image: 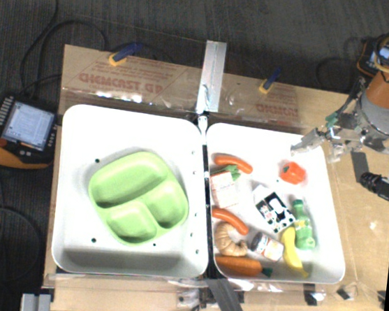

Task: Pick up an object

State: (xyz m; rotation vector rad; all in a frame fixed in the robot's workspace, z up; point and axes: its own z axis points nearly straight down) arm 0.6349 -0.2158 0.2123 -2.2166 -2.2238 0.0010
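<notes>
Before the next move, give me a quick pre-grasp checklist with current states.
1. Gripper free of any object: ok, nothing shows between its fingers.
2. Gripper over the right bin: ok, at its upper right corner, above the rim.
3. Nearest target free to grab: ok, the tomato lies apart from the other items.
4. Clutter elsewhere: not ok, the banana, carrot and white box crowd together.
5. Left bin holds the green tray alone: ok.
6. Finger opening enough for the tomato: cannot tell.

Grey arm [387, 104], orange band, small metal pincer [312, 140].
</notes>
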